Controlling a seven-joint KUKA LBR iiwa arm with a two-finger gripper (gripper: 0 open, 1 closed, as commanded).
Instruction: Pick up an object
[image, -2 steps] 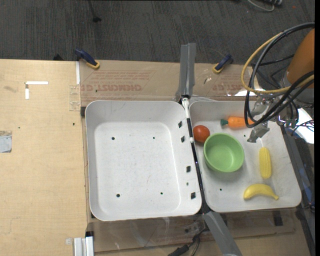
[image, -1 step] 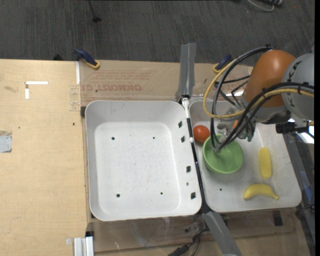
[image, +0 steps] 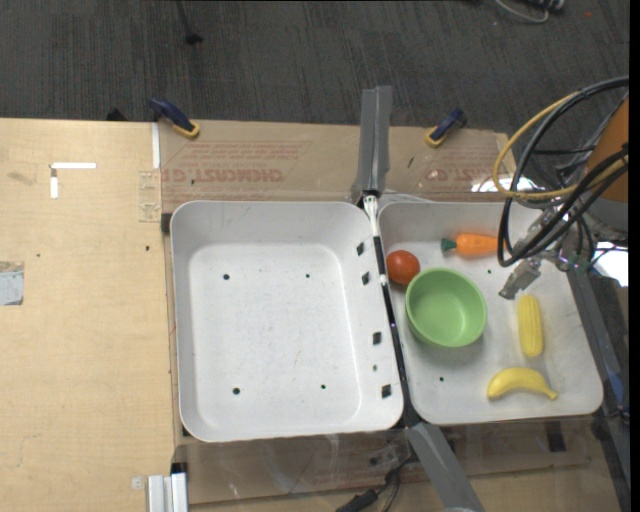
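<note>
Beside the end effector (image: 519, 283), seemingly upright corn cob (image: 530, 325).

The arm (image: 608, 190) shows at the right edge as a grey body with an orange band. Black and yellow cables (image: 545, 150) loop around it in wide arcs. A small grey metal gripper (image: 518, 283) ends it.

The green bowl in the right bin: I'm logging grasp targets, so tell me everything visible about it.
The round, light green plastic-looking bowl sits upright, open side up, with nothing in it. It rests on the floor of the right white bin, left of centre. A small red ball-like fruit lies against its upper-left rim; whether they touch is unclear.
</note>
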